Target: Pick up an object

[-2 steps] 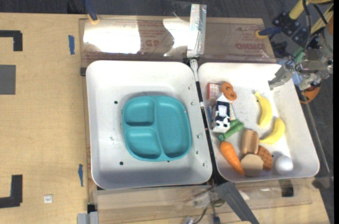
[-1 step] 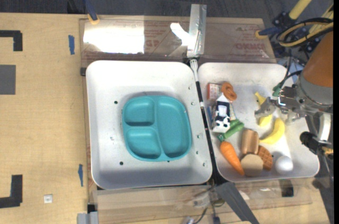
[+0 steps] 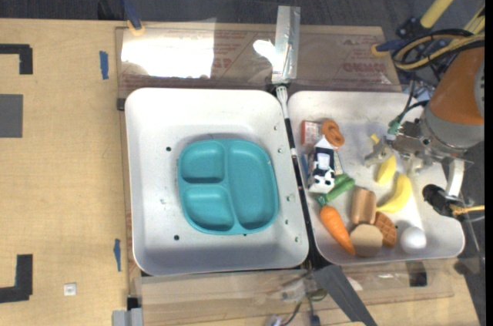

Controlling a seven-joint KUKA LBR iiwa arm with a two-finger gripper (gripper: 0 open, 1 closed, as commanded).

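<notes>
We see the arm [image 3: 461,97] reaching in over the right bin [image 3: 443,240], its gripper [image 3: 383,156] low with fingers a little apart and holding nothing, the banana [image 3: 394,186] lying just below the fingertips and the carrot [image 3: 336,227] further down-left.

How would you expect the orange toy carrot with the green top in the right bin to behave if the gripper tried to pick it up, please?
The orange toy carrot with the green top tapers to a point, so fingers may slide toward its thin end. Its round body could roll if nudged. It lies against the tan cylindrical block, which may crowd the gripper.
</notes>
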